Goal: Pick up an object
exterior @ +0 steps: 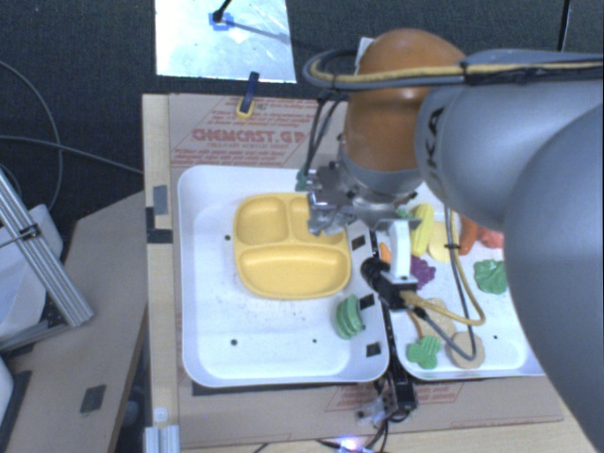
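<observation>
The grey arm with its orange band (401, 83) reaches in from the right and hangs over the divide between the two bins. Its gripper (330, 206) sits low over the right upper corner of a yellow divided plate (283, 253) in the left bin (212, 281). A green ridged toy (349, 317) lies near the left bin's right wall, below the gripper. In the right bin (500, 352) lie a yellow piece (423, 229), a purple grape-like piece (421, 272), a green leaf-like piece (491, 276), another green piece (424, 350) and an orange piece (470, 239).
Cables (453, 324) loop from the arm down across the right bin. Both bins rest on a cardboard sheet (236, 135). A metal frame (38, 253) stands off the bench at the left. A shiny plate (222, 26) lies behind the bins.
</observation>
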Available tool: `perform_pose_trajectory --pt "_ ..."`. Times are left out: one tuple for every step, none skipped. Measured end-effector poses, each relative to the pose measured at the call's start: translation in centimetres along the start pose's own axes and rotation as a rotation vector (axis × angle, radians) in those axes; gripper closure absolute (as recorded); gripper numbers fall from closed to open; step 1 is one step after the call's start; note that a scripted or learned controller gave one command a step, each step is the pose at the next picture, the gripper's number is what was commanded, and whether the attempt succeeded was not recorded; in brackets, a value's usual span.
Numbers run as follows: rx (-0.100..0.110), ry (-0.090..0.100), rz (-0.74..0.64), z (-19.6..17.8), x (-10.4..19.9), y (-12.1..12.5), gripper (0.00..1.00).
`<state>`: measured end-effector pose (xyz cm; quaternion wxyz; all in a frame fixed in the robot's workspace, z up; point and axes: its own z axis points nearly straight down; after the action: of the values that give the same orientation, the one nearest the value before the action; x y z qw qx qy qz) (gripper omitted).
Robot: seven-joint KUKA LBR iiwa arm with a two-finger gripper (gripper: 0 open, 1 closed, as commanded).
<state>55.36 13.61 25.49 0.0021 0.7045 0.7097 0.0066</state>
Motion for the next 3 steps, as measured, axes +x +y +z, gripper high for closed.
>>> perform_pose_trajectory --pt "0.011 -0.003 -0.001 -5.1 2.4 -6.9 1.0" --pt "0.006 -0.006 0.008 17.4 0.0 -1.1 1.0" --pt "-0.014 -0.006 0.007 16.5 2.9 -6.4 1.0"
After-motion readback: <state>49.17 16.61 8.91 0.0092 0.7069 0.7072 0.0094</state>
